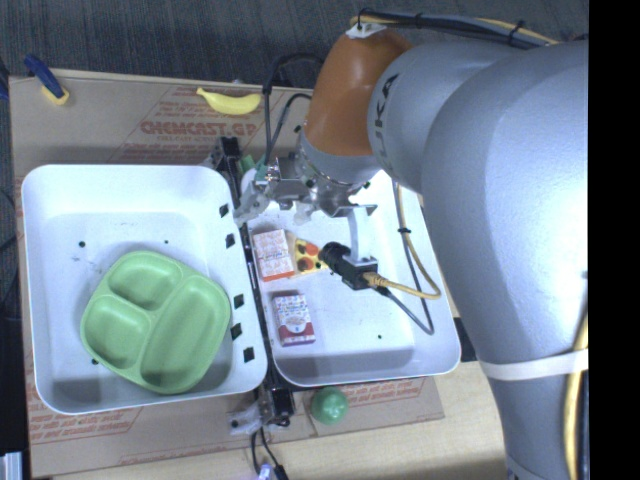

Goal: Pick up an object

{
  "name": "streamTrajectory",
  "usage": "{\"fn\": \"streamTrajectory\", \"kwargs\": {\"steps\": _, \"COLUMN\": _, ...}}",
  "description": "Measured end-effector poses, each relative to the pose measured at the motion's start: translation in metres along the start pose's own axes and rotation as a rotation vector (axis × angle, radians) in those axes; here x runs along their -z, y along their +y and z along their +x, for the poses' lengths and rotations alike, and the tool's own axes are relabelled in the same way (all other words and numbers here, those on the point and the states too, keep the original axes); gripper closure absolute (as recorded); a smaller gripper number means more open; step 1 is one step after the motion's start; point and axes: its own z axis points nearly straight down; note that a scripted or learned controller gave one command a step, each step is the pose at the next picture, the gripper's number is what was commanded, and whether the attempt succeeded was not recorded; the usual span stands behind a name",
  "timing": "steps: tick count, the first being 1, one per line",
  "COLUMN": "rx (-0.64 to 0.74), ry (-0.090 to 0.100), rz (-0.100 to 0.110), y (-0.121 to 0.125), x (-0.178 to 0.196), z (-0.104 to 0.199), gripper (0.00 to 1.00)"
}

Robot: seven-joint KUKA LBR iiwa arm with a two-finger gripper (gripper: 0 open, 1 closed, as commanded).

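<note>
The right bin holds a pale box with red print near its left wall. A red and white box lies just in front of it. A small yellow and red item sits beside the pale box, partly under the wrist. My gripper hangs over the back left corner of this bin, just behind the pale box. The arm's bulk covers the bin's back and right side.
The left bin carries a green divided plate. On the cardboard outside the bins lie a yellow banana at the back, a blue item at the far left and a green ball in front.
</note>
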Motion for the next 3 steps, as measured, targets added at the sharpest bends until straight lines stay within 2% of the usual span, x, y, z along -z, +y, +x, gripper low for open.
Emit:
{"fn": "streamTrajectory", "kwargs": {"steps": 1, "rx": 0.001, "ry": -0.001, "rz": 0.000, "y": -0.034, "x": -0.001, "z": 0.032, "gripper": 0.00}}
{"fn": "streamTrajectory", "kwargs": {"steps": 2, "rx": -0.005, "ry": -0.001, "rz": -0.003, "y": 0.032, "x": 0.000, "z": -0.052, "gripper": 0.00}}
{"fn": "streamTrajectory", "kwargs": {"steps": 3, "rx": -0.004, "ry": -0.001, "rz": -0.005, "y": 0.052, "x": 0.039, "z": -0.109, "gripper": 0.00}}
